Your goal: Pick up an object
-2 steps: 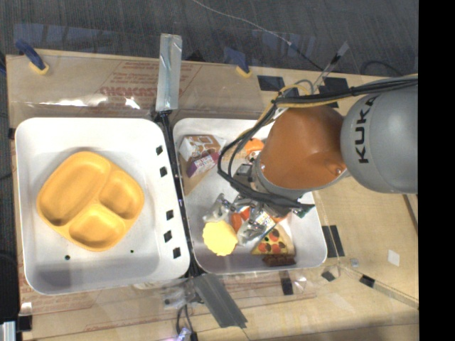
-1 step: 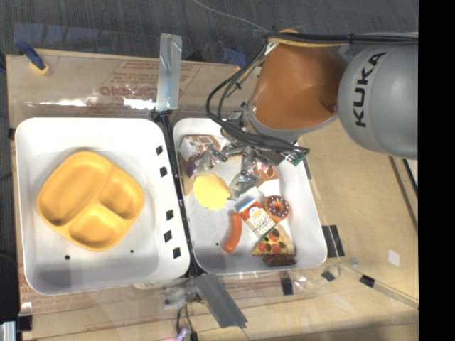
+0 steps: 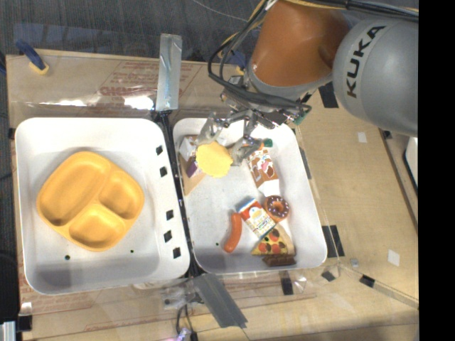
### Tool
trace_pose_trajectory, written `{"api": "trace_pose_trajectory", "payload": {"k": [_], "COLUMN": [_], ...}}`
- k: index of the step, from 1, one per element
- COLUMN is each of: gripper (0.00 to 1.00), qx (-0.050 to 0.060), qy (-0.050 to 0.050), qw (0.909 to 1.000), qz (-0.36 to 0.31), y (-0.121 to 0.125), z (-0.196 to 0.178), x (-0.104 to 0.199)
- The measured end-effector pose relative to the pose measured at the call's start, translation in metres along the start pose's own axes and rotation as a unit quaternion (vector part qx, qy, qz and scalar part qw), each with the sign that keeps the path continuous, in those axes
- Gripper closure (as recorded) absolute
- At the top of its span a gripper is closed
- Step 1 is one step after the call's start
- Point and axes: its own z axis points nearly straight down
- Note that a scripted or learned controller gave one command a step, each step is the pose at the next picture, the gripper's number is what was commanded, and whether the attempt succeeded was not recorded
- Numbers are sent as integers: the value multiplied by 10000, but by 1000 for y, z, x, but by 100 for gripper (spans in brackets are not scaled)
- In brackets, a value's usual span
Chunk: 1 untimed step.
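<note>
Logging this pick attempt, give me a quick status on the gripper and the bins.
Gripper low in right bin, at yellow disc; grasp unconfirmed. Toy food crowds beside it. Yellow tray sits in left bin.

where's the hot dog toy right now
In the camera view, the hot dog lies in the right bin, near its front edge, just left of the small carton and the pizza slice, well below the gripper.

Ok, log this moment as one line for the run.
gripper over right white bin | round yellow disc under it | grasp unconfirmed | yellow sectioned tray in left bin
</note>
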Motion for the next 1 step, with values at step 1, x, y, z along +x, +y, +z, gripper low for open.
{"api": "trace_pose_trajectory", "payload": {"k": [1], "gripper": [100], "qx": [4], "qy": [-8], "qw": [10000], "qz": [-13], "y": [0], "z": [-11], "x": [-1]}}
